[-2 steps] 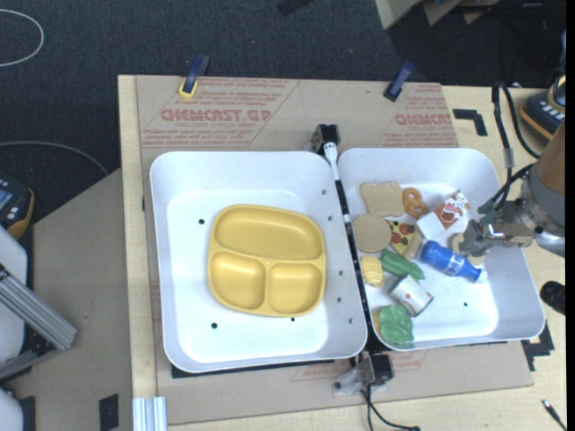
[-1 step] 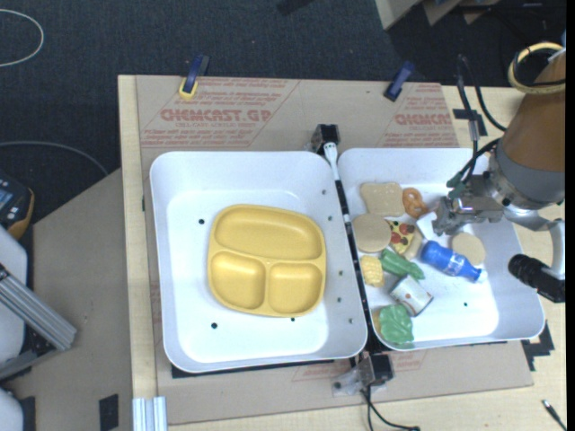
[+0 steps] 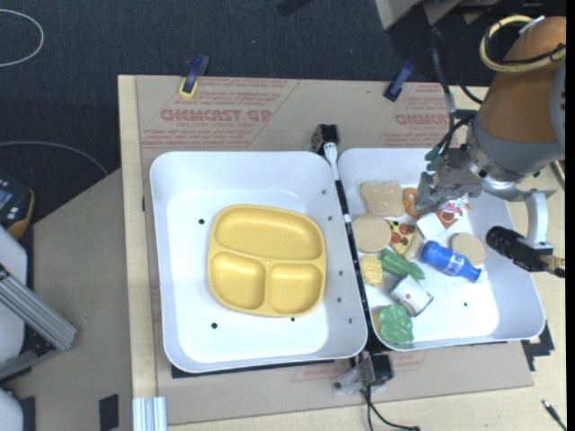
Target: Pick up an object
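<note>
The gripper (image 3: 429,196) hangs low over the toy food heaped in the right bin (image 3: 517,317), its grasp impossible to make out, the pick apparently not yet made; a yellow tray (image 3: 266,259) fills the left bin (image 3: 175,241).

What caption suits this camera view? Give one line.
Grey arm's claw lowered among toy foods in the right white bin; yellow three-section plastic tray in the left.

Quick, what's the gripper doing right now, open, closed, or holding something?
Gripper: down in the right bin over the toy food; open or closed cannot be told, and no held item is visible.
</note>
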`<state>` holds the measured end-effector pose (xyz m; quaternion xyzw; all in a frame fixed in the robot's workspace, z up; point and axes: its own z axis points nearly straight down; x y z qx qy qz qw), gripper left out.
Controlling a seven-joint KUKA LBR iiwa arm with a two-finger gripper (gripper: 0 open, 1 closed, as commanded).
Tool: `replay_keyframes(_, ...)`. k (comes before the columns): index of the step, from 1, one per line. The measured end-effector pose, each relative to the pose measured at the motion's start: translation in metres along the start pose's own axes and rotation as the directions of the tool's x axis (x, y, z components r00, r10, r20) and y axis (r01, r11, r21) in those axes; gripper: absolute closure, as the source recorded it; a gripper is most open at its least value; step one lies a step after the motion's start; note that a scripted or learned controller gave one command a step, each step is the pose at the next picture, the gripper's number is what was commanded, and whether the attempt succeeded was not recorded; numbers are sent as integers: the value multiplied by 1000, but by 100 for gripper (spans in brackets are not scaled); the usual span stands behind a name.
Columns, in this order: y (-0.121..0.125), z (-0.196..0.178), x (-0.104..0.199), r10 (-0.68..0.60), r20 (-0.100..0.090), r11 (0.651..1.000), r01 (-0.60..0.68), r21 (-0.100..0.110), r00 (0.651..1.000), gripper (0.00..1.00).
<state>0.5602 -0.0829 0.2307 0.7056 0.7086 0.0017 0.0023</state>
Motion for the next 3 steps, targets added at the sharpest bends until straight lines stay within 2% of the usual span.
replay_keyframes(1,25,13,11,2,1,1000,-2,2,1000,100)
replay_keyframes(3,33,16,12,4,2,1000,-4,1,1000,100)
